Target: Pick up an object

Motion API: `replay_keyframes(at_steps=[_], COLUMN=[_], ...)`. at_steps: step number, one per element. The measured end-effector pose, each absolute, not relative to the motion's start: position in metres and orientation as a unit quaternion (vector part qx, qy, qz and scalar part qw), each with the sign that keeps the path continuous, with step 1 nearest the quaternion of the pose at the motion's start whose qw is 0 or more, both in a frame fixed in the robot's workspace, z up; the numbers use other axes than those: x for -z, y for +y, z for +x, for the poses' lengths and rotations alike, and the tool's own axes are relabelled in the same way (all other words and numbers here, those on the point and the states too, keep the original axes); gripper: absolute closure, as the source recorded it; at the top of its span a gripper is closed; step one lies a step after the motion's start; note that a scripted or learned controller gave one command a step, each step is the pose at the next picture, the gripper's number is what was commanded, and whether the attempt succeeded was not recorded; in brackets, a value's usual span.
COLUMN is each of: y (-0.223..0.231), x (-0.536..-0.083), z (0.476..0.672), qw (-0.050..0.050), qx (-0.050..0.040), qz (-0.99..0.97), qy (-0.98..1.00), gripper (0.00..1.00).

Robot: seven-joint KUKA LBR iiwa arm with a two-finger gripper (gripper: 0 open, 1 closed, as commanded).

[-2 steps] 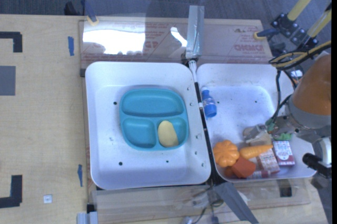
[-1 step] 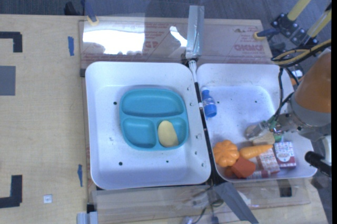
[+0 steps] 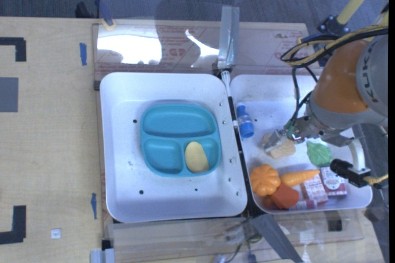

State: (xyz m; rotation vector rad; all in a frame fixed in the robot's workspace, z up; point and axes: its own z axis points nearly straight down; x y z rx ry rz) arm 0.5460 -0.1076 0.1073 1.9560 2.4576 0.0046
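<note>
In the camera view, the grey arm (image 3: 345,86) with its orange band comes in from the right and bends down over the right bin (image 3: 271,101). Its pincer (image 3: 289,132) is low in this bin, directly above a pale tan piece that looks like a slice of toy bread (image 3: 281,149). How far the pincer is open I cannot tell, and whether it touches the bread I also cannot tell.

Left of the pincer, close to the wall between the bins, lies a small blue bottle (image 3: 244,122). Right of it, partly under the arm, is a green toy (image 3: 320,153). Below the pincer, along the near edge of the bin, an orange toy pumpkin (image 3: 265,179), a red block (image 3: 285,197), a toy carrot (image 3: 300,177) and a small printed carton (image 3: 323,186) lie close together.

Far to the left of the pincer, in the left bin (image 3: 117,132), sits a blue divided tray (image 3: 176,123). A yellow egg-shaped toy (image 3: 196,157) rests in its lower right compartment.
</note>
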Motion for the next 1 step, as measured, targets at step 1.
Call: replay_keyframes(at_steps=[1], y=[-0.0759], x=[-0.1888], z=[0.5676], qw=[0.004], qx=[-0.0032], qz=[0.595], qy=[0.804], gripper=[1.00])
